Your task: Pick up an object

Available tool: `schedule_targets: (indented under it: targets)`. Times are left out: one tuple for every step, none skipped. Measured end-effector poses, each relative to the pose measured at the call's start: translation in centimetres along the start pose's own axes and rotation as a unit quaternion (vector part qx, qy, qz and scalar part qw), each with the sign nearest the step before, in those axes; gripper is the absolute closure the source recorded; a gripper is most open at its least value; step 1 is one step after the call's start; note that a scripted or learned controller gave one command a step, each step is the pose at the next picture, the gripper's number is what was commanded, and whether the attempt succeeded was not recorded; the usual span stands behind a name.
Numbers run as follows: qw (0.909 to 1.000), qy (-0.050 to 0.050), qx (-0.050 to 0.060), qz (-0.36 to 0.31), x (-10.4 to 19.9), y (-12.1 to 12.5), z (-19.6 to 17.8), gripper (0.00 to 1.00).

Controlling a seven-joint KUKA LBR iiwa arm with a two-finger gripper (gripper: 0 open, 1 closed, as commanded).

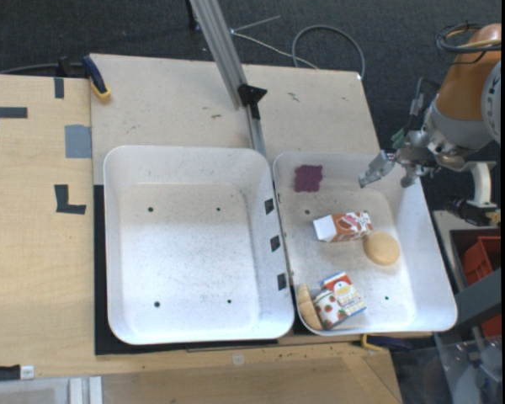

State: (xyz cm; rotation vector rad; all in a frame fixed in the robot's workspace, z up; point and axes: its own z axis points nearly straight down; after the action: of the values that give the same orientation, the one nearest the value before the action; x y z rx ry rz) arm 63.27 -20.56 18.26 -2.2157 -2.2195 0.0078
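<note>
Edges first: shallow white right bin (423, 259) rimmed all round, with jaws of the grey, orange-banded arm (463, 91) hung just over its far right rim. Stood parted, gripping nothing, well apart from every item below.

Lay scattered inside that bin: small purple square block (308, 178) near the far left corner, close beside the wall; white-and-orange carton (343, 225) on its side about mid-bin; round tan ball (382, 248) just beside it toward the right; red-and-white printed carton (339, 300) near the front edge, with a tan object (305, 306), too blurred to name, touching or nearly touching its left side against the front left wall. Left open floor along the right wall and in the far right corner under the jaws.

Shallow white left bin (185, 242) pressed side by side against the right one.

Underneath, pale plywood worktop (34, 225), marked with dark tape pieces. Slanted across its far part: grey metal post (223, 49). Clipped at the far left edge: blue-and-yellow clamp (95, 76). Beyond, dark carpet floor (362, 7) and a looped thin cable (328, 45).
</note>
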Motion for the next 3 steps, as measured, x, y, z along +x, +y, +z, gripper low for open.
schedule_targets:
  targets:
    - [1.0,0.0,-0.001,0.0,-0.4,-0.6,4.6,0.0]
    - [1.0,-0.001,-0.002,0.0,-0.3,-0.6,9.7,0.0]
    - [1.0,-0.001,-0.003,-0.001,-0.2,-0.5,8.4,1.0]
